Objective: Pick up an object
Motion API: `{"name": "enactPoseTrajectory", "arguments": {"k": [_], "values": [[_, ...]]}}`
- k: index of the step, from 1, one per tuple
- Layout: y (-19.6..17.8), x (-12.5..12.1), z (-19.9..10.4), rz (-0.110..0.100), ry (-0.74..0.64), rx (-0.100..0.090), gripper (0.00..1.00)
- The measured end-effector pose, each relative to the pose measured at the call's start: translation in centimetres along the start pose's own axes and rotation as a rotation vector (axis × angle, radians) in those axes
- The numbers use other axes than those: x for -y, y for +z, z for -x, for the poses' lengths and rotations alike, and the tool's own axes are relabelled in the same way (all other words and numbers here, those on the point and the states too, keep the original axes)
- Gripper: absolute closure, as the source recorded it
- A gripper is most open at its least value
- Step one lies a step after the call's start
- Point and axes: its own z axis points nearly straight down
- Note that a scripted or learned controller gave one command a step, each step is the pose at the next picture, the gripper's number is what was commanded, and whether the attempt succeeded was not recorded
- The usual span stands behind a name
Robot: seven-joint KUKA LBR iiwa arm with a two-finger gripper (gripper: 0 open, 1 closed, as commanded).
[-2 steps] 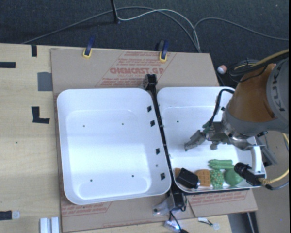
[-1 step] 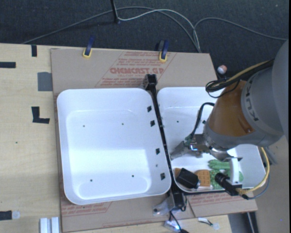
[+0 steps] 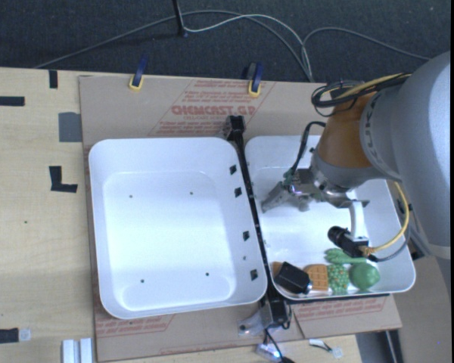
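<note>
My gripper point(image 3: 277, 197) hangs over the upper left part of the right bin point(image 3: 280, 157), close to the divider between the bins, and points left. Nothing shows in it. Along the right bin's near edge lies a row of objects: a black block point(image 3: 291, 277), an orange-tan piece point(image 3: 315, 278), a green bumpy piece point(image 3: 338, 275) and a green ball point(image 3: 365, 276). All of them sit well below and to the right of the gripper.
The left bin point(image 3: 166, 229) stands beside the right one, with black clips point(image 3: 246, 203) along the shared rim. Both bins rest on a cardboard sheet point(image 3: 197, 108) on the wooden bench. The arm's grey and orange body point(image 3: 363, 138) covers the right bin's upper right part.
</note>
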Motion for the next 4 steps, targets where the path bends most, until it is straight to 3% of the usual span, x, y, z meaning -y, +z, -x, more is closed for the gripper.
{"name": "enactPoseTrajectory", "arguments": {"k": [1,2,3,4], "values": [[-1.0,0.1,0.1,-0.001,0.001,0.0,1.0],[-18.1,-0.4,-3.8,0.012,-0.002,-0.001,1.0],[-17.5,5.5,-4.1,-0.002,0.002,0.0,1.0],[-12.6,9.4,-11.3,-0.007,-0.004,-0.001,1.0]]}}
